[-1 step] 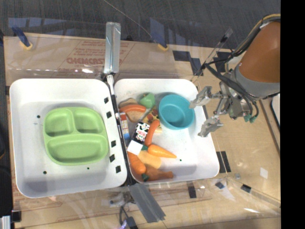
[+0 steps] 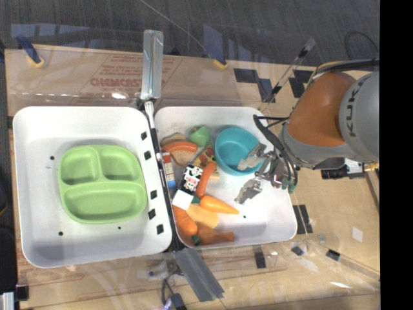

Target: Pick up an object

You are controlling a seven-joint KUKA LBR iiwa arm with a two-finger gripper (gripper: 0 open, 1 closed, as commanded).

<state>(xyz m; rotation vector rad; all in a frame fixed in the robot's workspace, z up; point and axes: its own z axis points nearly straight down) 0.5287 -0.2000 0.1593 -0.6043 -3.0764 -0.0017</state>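
You've got the arm (image 2: 335, 118) entering from the right of the frame, orange band over the right bin's (image 2: 274, 221) upper-right corner. The gripper (image 2: 253, 176) sits right of centre, low over the bin floor. Its two fingers are spread apart, one tip by the teal bowl's (image 2: 232, 148) lower-right rim, the other lower, over bare white floor. Nothing sits between them; no grasp.

Obj. positions, right bin:
- Teal bowl: centre-right of frame, upright, just left of the upper finger; touching or only near, can't tell.
- Orange carrot (image 2: 218, 205): below-left of the gripper, lying flat, pointed end toward the right, near the lower finger but apart from it.
- Black-and-white cow-print block (image 2: 192, 178): left of the gripper, w/ the red-orange stick (image 2: 205, 179) leaning beside it.
- Yellow wedge (image 2: 201, 216) and a second orange carrot (image 2: 186, 221): lower centre, under the first carrot, against the bin's left wall.
- Green toy (image 2: 201, 135) and bread-like hot dog (image 2: 179, 148): above the pile, left of the bowl.
- Brown piece (image 2: 216, 237): bottom of the pile, near the front wall.

Most of the clutter lies left and below-left of the gripper; the strip of floor right of it is bare.

Left bin (image 2: 32, 173): centre-left of frame, holds a green divided plate (image 2: 102, 183), three compartments, flat, well apart from the gripper.

A grey metal bar (image 2: 152, 66) stands at upper centre, above the seam between the bins.
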